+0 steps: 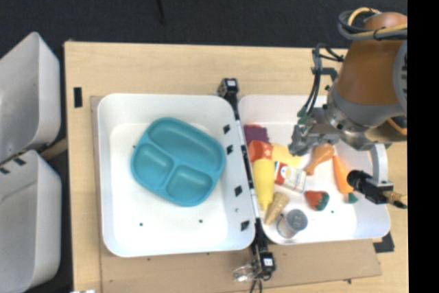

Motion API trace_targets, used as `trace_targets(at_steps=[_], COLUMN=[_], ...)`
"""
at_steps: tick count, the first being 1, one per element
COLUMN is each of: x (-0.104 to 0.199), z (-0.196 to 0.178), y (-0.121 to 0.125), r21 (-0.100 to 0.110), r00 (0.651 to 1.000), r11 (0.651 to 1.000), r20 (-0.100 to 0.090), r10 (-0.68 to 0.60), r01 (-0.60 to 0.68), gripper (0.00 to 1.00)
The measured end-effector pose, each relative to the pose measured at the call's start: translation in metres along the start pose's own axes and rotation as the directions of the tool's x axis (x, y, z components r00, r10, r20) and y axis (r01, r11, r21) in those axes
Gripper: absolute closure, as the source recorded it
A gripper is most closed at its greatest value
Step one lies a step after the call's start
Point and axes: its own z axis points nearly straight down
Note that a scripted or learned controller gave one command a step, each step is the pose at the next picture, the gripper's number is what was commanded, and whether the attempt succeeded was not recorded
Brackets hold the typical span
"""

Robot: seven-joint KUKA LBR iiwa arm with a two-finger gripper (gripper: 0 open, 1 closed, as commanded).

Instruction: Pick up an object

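Right bin [367, 223]: toy foods, including a carrot [341, 173] and a yellow bottle [263, 180]. Left bin [110, 230]: teal divided plate [178, 160]. Gripper [306, 141] low over right bin.

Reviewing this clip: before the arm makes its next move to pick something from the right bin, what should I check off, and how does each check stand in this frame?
1. Gripper is over the right bin, where the objects lie: ok.
2. Finger opening: cannot tell, the wrist hides it.
3. Anything already held: cannot tell.
4. Target stands apart from its neighbours: not ok. The yellow piece, small carton and cone lie crowded together by the divider.
5. An easier pick exists: ok. The carrot lies more apart.
6. Left bin holds only the blue plate, away from the arm: ok.
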Motion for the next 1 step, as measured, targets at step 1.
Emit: trace_targets(at_steps=[1], x=[-0.0012], z=[0.0005], y=[0.0018], r21=[-0.003], r00=[1.000], r11=[1.000], r20=[0.000], r10=[0.004], r01=[-0.004], gripper=[1.00])
